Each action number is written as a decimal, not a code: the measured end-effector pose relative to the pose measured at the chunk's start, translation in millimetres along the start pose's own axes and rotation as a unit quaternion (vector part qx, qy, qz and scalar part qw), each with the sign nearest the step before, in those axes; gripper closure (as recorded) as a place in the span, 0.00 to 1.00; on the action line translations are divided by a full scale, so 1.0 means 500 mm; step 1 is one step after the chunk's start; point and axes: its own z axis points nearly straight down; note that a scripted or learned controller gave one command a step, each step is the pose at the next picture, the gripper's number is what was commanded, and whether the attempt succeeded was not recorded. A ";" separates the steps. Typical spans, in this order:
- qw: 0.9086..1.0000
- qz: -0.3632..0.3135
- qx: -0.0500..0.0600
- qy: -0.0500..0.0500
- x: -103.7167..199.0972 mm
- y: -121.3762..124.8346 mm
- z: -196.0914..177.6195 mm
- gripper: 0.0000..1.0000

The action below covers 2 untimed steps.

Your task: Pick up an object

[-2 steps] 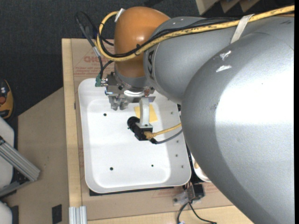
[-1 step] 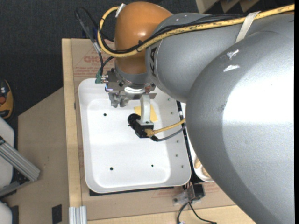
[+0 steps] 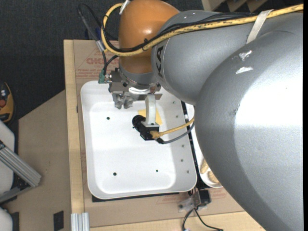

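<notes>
My gripper (image 3: 122, 101) hangs over the far part of the left white bin (image 3: 130, 177), just above its floor. The grey wrist and orange band rise directly over it. A pale yellow thing (image 3: 160, 117) lies flat on the bin floor a little to the right of the gripper, partly hidden by robot parts. I see nothing between the gripper's tips and the bin floor beneath them looks bare.
The big grey arm covers the right bin, except for a sliver (image 3: 208, 176) at the bottom with something tan in it. The bins rest on a brown board (image 3: 77, 129). A metal rail (image 3: 19, 170) sits at the left.
</notes>
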 end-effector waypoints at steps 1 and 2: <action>1.000 0.001 -0.001 -0.001 -0.057 0.042 0.023 1.00; 1.000 -0.001 -0.001 0.000 0.001 0.111 0.101 1.00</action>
